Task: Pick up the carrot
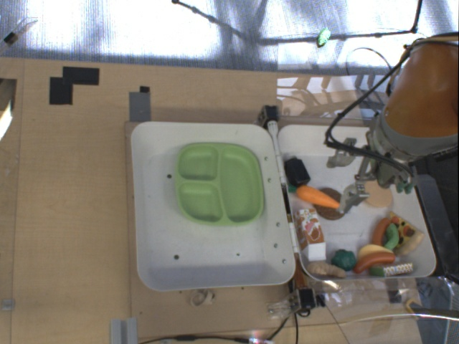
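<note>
The orange carrot (316, 196) lies in the right bin (315, 145) near its left wall, pointing left, with its thick end over a brown disc (332, 208). My gripper (351, 197) hangs low just to the right of the carrot's thick end, close to it or touching it. The grey arm with its orange band (427, 84) comes down from the upper right and hides part of the bin behind it.
The left bin (154, 256) holds a green divided plate (219, 183). Around the carrot lie a black block (296, 170), a snack packet (310, 229), a green broccoli piece (344, 259), a hot dog (374, 256) and other toy foods at the right.
</note>
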`<state>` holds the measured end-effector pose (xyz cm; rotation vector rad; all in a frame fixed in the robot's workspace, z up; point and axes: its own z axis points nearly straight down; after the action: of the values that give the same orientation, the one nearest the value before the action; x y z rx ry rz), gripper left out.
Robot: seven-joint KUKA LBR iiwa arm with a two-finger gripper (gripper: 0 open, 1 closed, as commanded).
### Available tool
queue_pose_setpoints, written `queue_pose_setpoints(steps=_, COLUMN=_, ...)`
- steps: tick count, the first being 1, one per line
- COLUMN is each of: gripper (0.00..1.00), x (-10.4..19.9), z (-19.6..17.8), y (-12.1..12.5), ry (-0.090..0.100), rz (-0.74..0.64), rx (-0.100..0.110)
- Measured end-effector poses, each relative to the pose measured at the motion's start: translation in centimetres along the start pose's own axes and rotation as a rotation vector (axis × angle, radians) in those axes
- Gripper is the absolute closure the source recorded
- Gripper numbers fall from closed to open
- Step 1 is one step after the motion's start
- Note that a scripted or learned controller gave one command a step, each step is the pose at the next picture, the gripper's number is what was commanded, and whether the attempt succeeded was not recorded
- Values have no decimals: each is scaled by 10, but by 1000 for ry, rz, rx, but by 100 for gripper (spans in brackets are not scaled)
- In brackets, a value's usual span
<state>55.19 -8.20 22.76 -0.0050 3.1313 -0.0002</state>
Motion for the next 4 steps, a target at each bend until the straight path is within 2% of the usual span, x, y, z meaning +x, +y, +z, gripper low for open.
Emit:
queue_pose_setpoints(steps=1, gripper=0, x=-30, z=86, y=-51, ry=8, rz=-43, rx=0)
queue_pose_setpoints(steps=2, gripper=0, x=-45, z=132, y=-32, ry=-12, rz=-42, rx=2)
queue_pose_setpoints(steps=3, gripper=0, x=-24, z=137, y=-6, ry=-12, rz=103, rx=8)
queue_pose_setpoints(steps=4, gripper=0, x=-36, z=138, y=-17, ry=-5, rz=468, rx=17)
